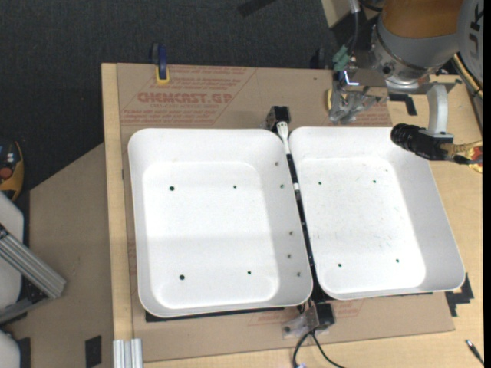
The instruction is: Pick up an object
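Bench (199,90): two white bins, left (207,228), right (376,213) | object: none seen in either | gripper (349,106): far right, beyond bins, finger state cannot tell | progress: nothing picked yet.

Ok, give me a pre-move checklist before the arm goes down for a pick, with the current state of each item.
1. Gripper position: above the board behind the right bin, not over it. Not ok for a straight descent.
2. Object between the fingers: nothing visible there. Ok, no load carried.
3. Finger opening: too small and blurred to judge. Cannot tell.
4. Target in the right bin: only small dark dots and faint specks on the floor; no graspable object seen. Not ok.
5. Target in the left bin: four dark dots, no graspable object seen. Not ok.
6. Bins seated side by side on the board, rims meeting at the centre. Ok.
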Available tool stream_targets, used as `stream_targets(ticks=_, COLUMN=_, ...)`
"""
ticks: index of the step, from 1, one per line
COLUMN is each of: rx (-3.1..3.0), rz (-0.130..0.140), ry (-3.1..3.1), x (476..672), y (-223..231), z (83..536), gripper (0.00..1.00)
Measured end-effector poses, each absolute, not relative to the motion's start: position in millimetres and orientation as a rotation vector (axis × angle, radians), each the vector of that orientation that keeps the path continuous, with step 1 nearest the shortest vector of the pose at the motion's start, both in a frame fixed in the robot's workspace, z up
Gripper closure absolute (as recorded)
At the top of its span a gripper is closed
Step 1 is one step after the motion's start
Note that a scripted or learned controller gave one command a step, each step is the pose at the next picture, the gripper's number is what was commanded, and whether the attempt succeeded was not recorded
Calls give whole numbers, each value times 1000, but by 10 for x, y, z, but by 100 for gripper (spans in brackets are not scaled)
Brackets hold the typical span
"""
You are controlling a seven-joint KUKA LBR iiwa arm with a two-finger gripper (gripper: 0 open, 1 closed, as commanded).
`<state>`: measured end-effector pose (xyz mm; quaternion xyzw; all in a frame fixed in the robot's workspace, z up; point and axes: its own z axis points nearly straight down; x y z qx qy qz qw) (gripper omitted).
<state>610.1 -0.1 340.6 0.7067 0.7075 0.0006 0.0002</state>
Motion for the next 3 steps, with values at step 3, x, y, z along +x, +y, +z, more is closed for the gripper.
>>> stream_targets(ticks=3, rx=2224, rz=-10, ry=2231, x=6649, y=20, z=2513, gripper=100)
